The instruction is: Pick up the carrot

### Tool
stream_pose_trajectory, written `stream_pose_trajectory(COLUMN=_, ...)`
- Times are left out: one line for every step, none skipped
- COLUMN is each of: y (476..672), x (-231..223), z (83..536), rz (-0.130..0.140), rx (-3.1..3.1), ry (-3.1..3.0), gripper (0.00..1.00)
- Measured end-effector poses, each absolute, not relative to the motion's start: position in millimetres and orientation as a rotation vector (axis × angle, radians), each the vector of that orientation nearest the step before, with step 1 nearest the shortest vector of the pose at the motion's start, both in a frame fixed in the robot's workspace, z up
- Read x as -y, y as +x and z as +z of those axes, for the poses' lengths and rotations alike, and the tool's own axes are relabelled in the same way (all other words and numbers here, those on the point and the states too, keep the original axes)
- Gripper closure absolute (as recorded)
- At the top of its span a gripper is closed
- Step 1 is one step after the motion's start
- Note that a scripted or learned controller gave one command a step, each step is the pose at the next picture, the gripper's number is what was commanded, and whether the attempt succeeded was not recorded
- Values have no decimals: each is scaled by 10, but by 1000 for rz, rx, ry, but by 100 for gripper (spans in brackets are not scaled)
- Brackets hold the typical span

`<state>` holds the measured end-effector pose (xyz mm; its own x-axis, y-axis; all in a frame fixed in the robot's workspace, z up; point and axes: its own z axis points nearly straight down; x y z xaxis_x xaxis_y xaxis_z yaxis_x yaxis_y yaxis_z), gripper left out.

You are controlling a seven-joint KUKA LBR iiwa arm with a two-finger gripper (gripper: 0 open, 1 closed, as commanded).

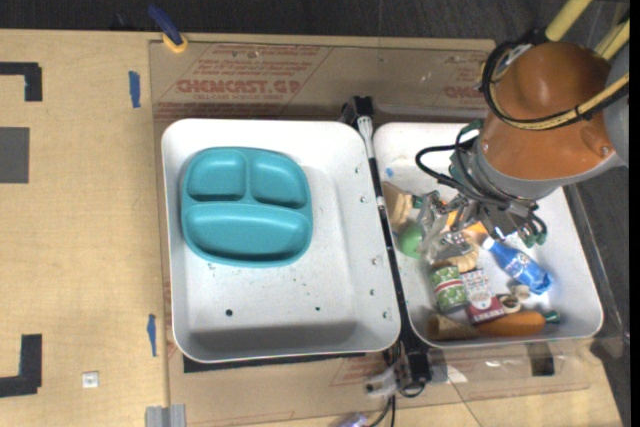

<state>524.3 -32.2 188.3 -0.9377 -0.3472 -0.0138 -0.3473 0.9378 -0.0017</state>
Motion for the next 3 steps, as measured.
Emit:
stream_pose_trajectory(y=5110, x=319, z=1854, rz=1, rx=-3051, ry=-735, gripper=100)
stream_pose_trajectory(y=5136, x=302, z=1966, rz=-1, rx=-3042, ry=-733, gripper=100)
stream_pose_trajectory(y=5043, x=270, z=1943, rz=1, rx=-2950, ry=-1069, gripper=100)
